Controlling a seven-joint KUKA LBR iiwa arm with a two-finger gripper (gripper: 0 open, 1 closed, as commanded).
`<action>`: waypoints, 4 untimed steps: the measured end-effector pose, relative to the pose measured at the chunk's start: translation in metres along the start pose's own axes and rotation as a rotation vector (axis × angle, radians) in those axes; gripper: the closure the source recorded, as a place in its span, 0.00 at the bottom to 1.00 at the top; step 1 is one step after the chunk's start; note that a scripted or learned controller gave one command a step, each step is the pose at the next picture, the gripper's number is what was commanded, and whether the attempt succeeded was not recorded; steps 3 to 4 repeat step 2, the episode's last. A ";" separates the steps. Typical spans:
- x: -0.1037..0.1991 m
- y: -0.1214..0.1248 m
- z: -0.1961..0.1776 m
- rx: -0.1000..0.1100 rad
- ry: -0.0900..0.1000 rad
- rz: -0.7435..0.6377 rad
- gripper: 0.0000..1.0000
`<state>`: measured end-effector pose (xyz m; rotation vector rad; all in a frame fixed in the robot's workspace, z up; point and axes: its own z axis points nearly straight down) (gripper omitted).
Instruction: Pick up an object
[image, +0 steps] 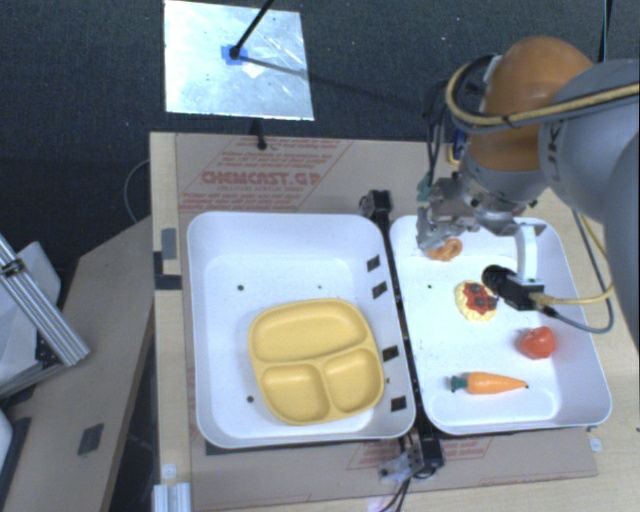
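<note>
Bench (120, 300): a tan board is seen beneath two shallow white bins set side by side; a printed cardboard sheet lies under the bins.
Arm (590, 110): the grey arm is brought in from the right edge, high over the right bin's far right corner; the orange band (525, 100) is seen above the wrist, and the wrist is pointed down and to the left, toward the right bin's far left corner.
Left bin (215, 250): it is occupied by a yellow divided plate.
Right bin (575, 400): four small toy foods are held in it.
Yellow divided plate (315, 358): it is laid flat near the left bin's near right corner, with one long compartment at the far side and two smaller ones at the near side.
Gripper (440, 238): it is lowered over the right bin's far left corner, directly above an orange-brown toy food piece; whether the fingers are apart or together cannot be told, since they are hidden by the wrist.
Toy carrot (490, 382): it is laid on its side near the right bin's near edge, green end to the left.
Toy pizza (476, 300): a round yellow piece with red topping is seen near the right bin's middle, touched on its right by a black cable fitting.
Toy tomato (537, 342): it is placed toward the right bin's right edge, just beyond the carrot.
Orange-brown toy food piece (446, 249): it is found at the right bin's far left corner, partly covered by the gripper; no lift off the bin floor can be made out.
</note>
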<state>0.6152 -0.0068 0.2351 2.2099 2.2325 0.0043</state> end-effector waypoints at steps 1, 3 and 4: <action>0.058 -0.008 0.013 0.002 0.001 -0.001 1.00; 0.114 -0.027 0.013 0.003 0.000 -0.001 1.00; 0.114 -0.027 0.013 0.003 0.000 -0.001 1.00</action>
